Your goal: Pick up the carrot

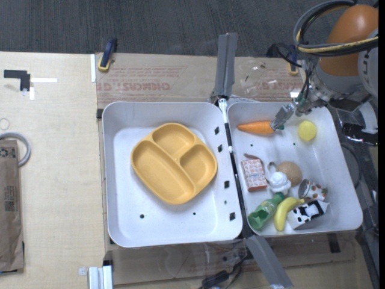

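Banana (284, 212) and carrot (255, 127) share the right bin (346, 161); left bin (114, 161) holds a plate (174, 170).

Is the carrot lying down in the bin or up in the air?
Lying down. The carrot rests flat on the right bin's floor, near its top edge, with the gripper at its right end.
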